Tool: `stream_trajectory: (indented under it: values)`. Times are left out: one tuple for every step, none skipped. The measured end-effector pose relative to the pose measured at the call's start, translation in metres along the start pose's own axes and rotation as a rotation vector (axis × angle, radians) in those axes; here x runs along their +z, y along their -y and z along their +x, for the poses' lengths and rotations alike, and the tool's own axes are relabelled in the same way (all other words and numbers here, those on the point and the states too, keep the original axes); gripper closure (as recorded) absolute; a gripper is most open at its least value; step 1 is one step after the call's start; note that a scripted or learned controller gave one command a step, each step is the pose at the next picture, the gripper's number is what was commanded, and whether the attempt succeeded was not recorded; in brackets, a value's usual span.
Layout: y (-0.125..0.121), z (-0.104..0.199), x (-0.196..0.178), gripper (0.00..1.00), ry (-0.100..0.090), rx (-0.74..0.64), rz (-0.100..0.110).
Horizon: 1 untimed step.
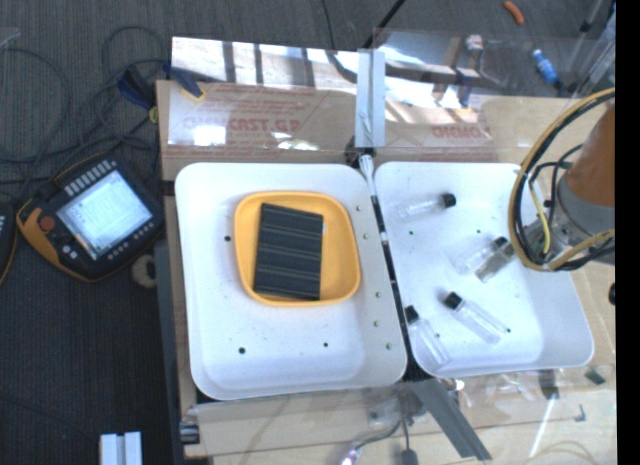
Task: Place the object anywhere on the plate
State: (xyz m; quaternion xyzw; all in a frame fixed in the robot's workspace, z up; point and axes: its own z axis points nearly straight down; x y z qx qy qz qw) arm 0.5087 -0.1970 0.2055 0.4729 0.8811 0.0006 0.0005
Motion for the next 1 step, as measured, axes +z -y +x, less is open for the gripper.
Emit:
stream_trajectory:
  values:
    - [0.0, 0.0, 0.0, 0.0, 0.0, 0.0, 0.0]
